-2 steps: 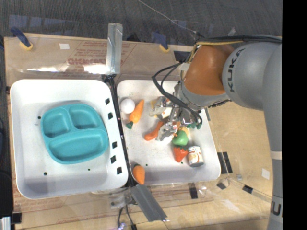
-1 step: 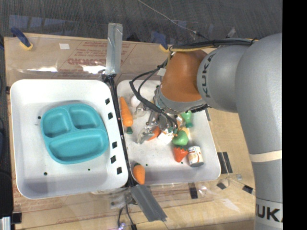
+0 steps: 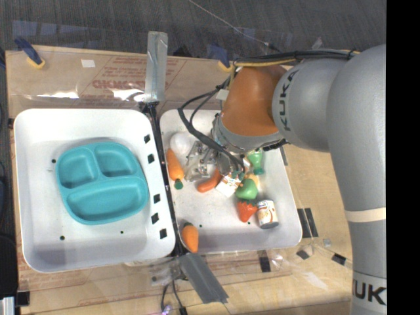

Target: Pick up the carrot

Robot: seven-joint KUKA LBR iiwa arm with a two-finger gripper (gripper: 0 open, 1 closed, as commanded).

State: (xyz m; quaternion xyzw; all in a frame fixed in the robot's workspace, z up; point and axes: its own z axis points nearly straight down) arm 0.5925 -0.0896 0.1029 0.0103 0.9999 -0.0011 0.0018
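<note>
Overhead slanted view of the bench. The left bin (image 3: 26, 176) held a teal divided plate (image 3: 102, 181), lying flat near its middle, presumably a destination kept apart from the clutter. The right bin (image 3: 289, 231) held the loose items, crowded toward its centre and right. A carrot (image 3: 174, 165), orange with a green tip, lay against the bin's left wall, just below a white egg-like object (image 3: 179, 142); a second orange piece with a green end (image 3: 189, 237) rested near the front left corner, and which of the two the task meant could not be settled. A red-orange item (image 3: 208, 185), a green pepper-like toy (image 3: 248, 189), a red strawberry-like toy (image 3: 245, 210) and a small can (image 3: 266, 213) lay in a cluster at the centre and right. The arm reached in from the right, and its gripper (image 3: 209, 163) stood low over the bin's middle, just right of the upper carrot and near the red-orange item, a posture judged to suit a descent among the clutter. The gripper's opening and any contact or hold could not be told, cables and linkage obscuring it
</note>
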